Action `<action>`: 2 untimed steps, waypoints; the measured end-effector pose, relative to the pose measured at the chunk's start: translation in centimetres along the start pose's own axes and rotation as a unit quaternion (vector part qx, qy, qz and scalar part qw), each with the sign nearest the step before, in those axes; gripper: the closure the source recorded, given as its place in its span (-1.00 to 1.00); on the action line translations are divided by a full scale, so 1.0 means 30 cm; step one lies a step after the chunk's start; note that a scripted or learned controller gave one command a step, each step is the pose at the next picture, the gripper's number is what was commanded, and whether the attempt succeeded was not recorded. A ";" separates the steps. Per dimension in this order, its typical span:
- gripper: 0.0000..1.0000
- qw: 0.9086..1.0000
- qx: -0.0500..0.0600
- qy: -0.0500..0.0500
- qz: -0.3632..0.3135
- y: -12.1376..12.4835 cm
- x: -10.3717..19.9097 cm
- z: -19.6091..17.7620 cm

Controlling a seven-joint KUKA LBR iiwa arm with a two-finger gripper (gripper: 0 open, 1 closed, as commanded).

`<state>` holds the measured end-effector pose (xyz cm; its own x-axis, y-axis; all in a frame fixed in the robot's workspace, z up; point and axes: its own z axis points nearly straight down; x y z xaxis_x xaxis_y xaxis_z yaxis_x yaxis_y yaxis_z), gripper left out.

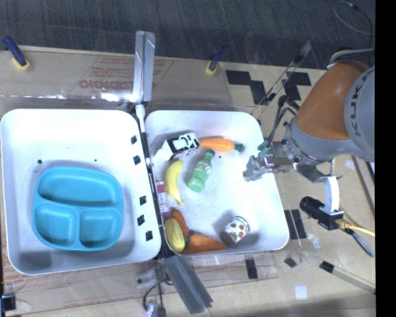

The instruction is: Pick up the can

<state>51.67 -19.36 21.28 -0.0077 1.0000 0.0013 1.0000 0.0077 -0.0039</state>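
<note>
The can (pixel 234 230) lies on its side in the right bin (pixel 272 207), near the front right corner. Its silver body points back and its white end with red spots faces the camera. My gripper (pixel 254 170) hangs over the right side of the same bin, well behind the can and slightly to its right. The grey arm with its orange band comes in from the right, over the bin's right wall.
The right bin also holds a green bottle (pixel 200 171), a banana (pixel 174 181), a carrot (pixel 216 144), a black-and-white item (pixel 183 142), corn (pixel 175 232) and a second carrot (pixel 203 243) just left of the can. A blue divided tray (pixel 79 207) sits in the left bin (pixel 20 131).
</note>
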 end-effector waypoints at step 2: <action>-1.00 0.998 -0.002 -0.001 0.067 -0.133 -0.057 0.403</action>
<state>47.65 -21.10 9.19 0.1251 0.9921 -0.0004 0.9921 -0.1251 -0.0002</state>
